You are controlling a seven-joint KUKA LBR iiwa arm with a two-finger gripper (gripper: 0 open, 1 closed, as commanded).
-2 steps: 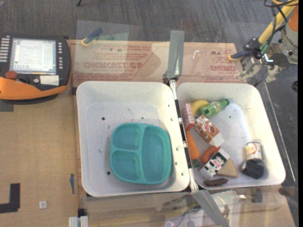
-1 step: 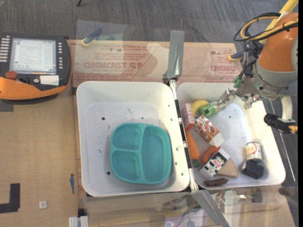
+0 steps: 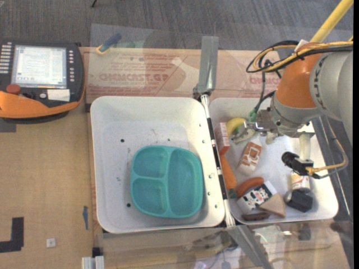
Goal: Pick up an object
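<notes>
The right bin (image 3: 328, 203) holds several small objects. A yellow-green banana-like piece (image 3: 235, 126) lies at its upper left, with a brown and white packet (image 3: 250, 156) just below it. An orange carrot (image 3: 227, 172) runs along the bin's left wall. Near the front lie a red sausage (image 3: 250, 185), a printed card box (image 3: 257, 196) and a tan wedge (image 3: 275, 207). My gripper (image 3: 253, 129) hangs low over the bin's upper left, right beside the banana-like piece and above the packet. The arm's orange band (image 3: 297, 86) sits behind it.
The left bin (image 3: 106, 150) holds a teal divided plate (image 3: 166, 181). A small bottle (image 3: 298, 179) and black objects (image 3: 300, 200) lie at the right bin's right side. A teach pendant (image 3: 39, 80) rests at the bench's far left. Yellow cables (image 3: 275, 52) loop above the arm.
</notes>
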